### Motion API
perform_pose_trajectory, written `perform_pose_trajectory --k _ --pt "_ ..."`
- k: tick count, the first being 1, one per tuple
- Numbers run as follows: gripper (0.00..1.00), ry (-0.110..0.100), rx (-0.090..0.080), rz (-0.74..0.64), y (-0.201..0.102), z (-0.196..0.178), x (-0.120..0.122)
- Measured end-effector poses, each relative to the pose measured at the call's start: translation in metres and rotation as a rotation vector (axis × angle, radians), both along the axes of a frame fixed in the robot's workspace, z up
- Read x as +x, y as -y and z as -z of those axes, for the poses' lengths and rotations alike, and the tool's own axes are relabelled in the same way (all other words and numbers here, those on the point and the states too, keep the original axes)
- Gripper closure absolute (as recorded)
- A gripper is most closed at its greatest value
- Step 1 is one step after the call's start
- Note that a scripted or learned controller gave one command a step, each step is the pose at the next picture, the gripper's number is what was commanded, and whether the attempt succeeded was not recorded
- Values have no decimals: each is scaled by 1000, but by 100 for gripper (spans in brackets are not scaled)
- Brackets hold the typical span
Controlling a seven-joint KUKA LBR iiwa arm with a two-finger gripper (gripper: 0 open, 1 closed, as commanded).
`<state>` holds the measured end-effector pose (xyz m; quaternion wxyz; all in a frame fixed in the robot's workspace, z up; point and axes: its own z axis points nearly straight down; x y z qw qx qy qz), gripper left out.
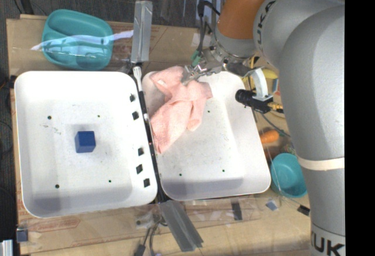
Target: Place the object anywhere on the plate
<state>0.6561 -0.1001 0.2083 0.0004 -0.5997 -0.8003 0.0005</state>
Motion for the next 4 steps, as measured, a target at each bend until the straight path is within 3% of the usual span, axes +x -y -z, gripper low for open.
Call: perform_pose_trajectory --k 1,2,3,4 --pt "100 1 1 85 -80 -99 -3" --pt "100 -5 -1 409 -31 -49 -59" --pt "100 -3 -2 674 -137 -50 -18" --pt "100 -7 -3 526 -228 -47 -46"
